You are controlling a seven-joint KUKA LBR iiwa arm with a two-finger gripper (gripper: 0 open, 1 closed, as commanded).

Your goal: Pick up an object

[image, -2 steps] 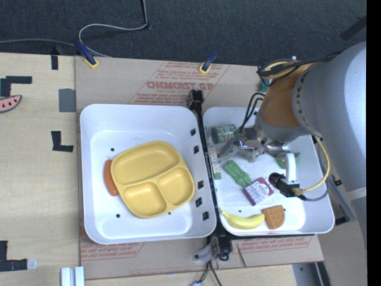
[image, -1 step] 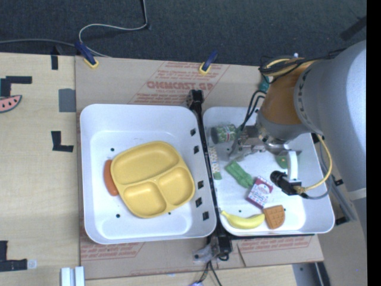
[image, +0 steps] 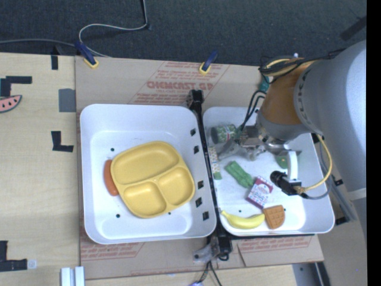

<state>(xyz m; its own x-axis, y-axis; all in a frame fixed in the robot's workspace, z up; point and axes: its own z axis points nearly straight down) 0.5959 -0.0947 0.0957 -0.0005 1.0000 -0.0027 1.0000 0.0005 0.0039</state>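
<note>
Banana (image: 244,220) at the right bin's (image: 321,219) near edge looks light, soft, best pinched mid-length; gripper (image: 241,143) hangs by the green block (image: 239,174), finger state unreadable.

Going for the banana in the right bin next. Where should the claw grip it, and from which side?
Probably grip the banana at its thick middle, coming straight down, the claw closing across its narrow width. It lies flat along the near wall of the right bin, with the brown biscuit at its right end, so the middle is likely the freest part.
</note>
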